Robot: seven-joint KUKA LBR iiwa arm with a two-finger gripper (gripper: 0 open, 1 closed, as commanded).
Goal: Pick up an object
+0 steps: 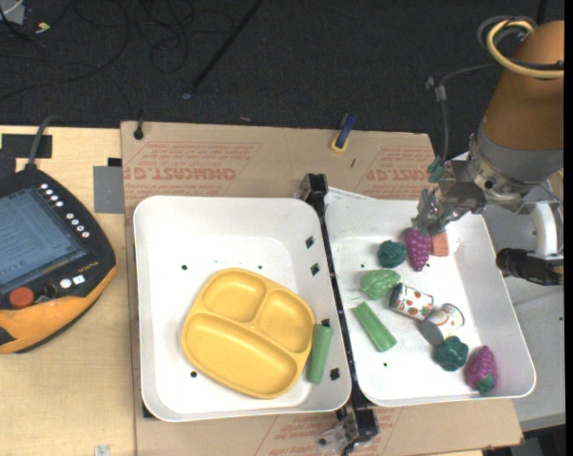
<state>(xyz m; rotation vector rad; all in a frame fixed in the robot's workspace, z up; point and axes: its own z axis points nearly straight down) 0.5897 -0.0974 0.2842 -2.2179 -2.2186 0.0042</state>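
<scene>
My gripper (429, 224) hangs over the back part of the right bin (509, 316), coming in from the right. A purple bunch of grapes (417, 249) sits directly under its tip, touching or nearly touching it. A small orange piece (442, 245) lies just right of those grapes. Nearby in the same bin are a dark green toy (391, 253), a light green pepper (379, 280), a white can with red dots (412, 301), a green stick (373, 327), another dark green toy (449, 352) and a second purple bunch of grapes (481, 367).
The left bin (172, 226) holds a yellow divided plate (248, 332) and a green stick (318, 351) against its right wall. A teach pendant (34, 250) lies on the bench at far left. A blue and yellow clip (341, 133) sits on the cardboard behind the bins.
</scene>
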